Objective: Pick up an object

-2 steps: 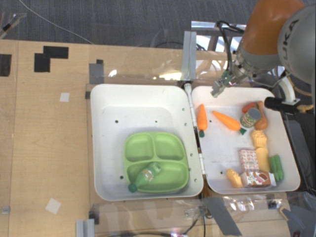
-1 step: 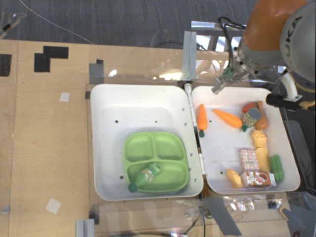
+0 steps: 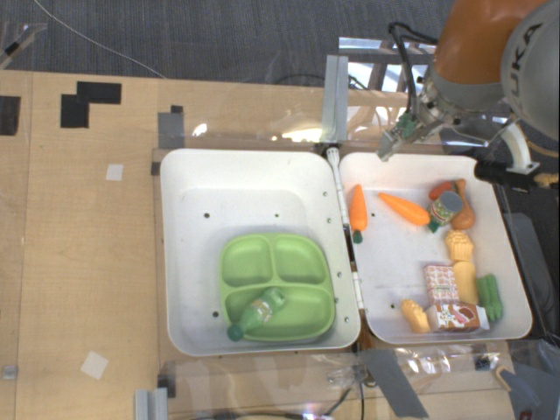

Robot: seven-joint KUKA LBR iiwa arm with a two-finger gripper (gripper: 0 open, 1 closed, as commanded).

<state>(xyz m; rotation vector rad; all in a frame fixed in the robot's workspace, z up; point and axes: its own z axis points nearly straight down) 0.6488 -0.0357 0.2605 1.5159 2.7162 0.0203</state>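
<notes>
- Several small toy foods are seen lying in the right bin (image 3: 382, 280), any of which may be taken as the thing to be picked up.
- An orange carrot (image 3: 358, 208) is placed at the bin's left wall, lengthwise along the divider between the bins.
- A second carrot (image 3: 404, 208) is laid at a slant to the right of the first, apart from it.
- A brown and red cluster topped by a grey round piece (image 3: 451, 205) is found just right of the second carrot, at the far right of the bin.
- Yellow pieces (image 3: 461, 247) are lined up nearer along the right wall, with a green piece (image 3: 488, 294) beside them.
- A small printed box (image 3: 441, 281) and a carton (image 3: 457, 317) are set at the near right, with a yellow piece (image 3: 415, 315) to their left.
- In the left bin (image 3: 192, 234) a green divided plate (image 3: 276, 283) is held, and a green bottle (image 3: 257, 314) is lying on its near part.
- The pincer (image 3: 395, 140) is poised above the far rim of the right bin, nothing being seen between its fingers; whether it is open or closed cannot be told.
- Both bins are carried on a pale wooden bench (image 3: 79, 261).
</notes>
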